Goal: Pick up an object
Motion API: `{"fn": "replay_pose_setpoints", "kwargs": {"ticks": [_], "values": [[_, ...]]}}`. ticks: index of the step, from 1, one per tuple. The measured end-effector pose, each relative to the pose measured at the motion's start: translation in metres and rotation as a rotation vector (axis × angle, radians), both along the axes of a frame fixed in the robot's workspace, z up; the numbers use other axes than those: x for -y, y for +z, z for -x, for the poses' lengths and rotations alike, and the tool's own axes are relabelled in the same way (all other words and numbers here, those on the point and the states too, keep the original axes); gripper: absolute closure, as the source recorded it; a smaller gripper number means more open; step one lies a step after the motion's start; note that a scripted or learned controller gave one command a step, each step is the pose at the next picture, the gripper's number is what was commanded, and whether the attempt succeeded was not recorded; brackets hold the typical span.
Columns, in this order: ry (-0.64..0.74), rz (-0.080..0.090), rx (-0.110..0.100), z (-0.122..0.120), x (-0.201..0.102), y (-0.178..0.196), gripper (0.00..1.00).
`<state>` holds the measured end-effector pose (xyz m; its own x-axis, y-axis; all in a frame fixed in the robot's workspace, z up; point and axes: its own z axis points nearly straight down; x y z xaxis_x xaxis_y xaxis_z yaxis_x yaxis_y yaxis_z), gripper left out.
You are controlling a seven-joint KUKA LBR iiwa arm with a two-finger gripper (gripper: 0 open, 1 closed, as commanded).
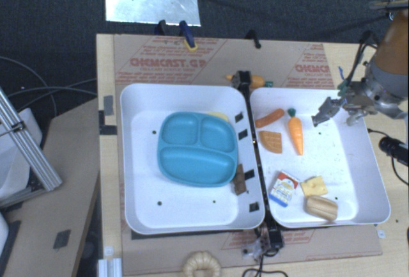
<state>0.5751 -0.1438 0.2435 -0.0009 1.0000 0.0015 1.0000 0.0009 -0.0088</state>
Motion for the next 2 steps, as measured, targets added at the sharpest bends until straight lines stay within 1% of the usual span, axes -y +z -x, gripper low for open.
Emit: {"fn": "replay_pose_setpoints", "kwargs": {"ticks": [1, 2], "values": [[0.002, 0.002, 0.01, -0.002, 0.0, 0.005, 0.0], [0.0, 0.001, 0.005, -0.001, 0.006, -0.055, 0.0]]}}
